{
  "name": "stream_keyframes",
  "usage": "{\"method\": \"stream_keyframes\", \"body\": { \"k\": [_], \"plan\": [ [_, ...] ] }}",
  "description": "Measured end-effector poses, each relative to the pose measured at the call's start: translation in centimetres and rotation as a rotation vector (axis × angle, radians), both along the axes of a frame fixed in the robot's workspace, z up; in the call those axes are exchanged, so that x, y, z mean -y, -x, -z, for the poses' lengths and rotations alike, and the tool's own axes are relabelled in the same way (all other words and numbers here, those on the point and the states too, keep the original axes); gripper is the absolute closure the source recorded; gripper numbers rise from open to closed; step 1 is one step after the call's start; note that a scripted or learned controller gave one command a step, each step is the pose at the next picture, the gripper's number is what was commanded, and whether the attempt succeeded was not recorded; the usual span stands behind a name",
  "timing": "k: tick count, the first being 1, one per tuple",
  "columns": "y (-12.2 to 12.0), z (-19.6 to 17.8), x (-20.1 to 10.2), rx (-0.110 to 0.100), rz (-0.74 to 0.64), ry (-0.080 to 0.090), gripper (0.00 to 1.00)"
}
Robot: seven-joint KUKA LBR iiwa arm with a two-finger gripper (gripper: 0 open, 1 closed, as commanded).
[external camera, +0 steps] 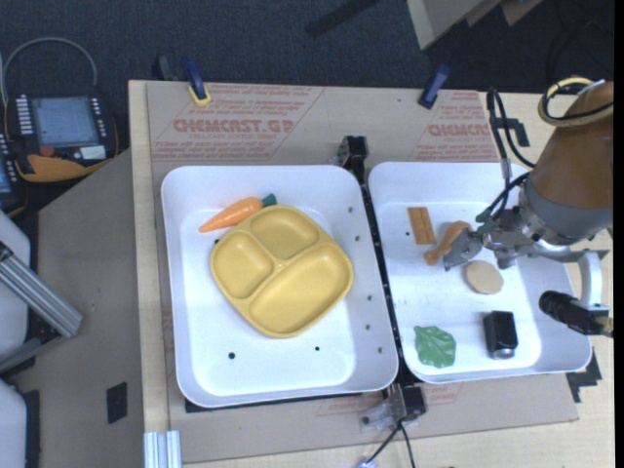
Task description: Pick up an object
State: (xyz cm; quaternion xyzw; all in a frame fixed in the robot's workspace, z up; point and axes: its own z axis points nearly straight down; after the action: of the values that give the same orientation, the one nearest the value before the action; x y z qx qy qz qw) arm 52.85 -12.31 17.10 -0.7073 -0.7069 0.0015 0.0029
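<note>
Reaching into the right bin [556, 188] for a pick.
We see the end effector [475, 249] low between the orange piece [447, 243] and beige disc [484, 278]; its grip we cannot tell, so we'd centre over one before closing.

One camera looked down at a slant from above the bench [146, 261], fairly high, taking in both white bins [185, 291]; its far edge perhaps showed dark floor.

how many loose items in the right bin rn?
5. Orange strip far left; brown piece at the gripper; beige round piece mid-bin; green piece near left; black block near right. The arm may hide more.
</note>
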Motion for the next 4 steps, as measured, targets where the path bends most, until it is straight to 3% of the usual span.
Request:
{"method": "stream_keyframes", "body": {
  "k": [1, 2, 4],
  "plan": [
    [0.3, 4.3, -0.4, 0.001, 0.0, 0.0, 0.0],
    [0.2, 3.1, -0.4, 0.007, 0.0, 0.002, 1.0],
    [0.3, -8.9, 0.2, 0.013, -0.002, 0.004, 1.0]
  ]
}}
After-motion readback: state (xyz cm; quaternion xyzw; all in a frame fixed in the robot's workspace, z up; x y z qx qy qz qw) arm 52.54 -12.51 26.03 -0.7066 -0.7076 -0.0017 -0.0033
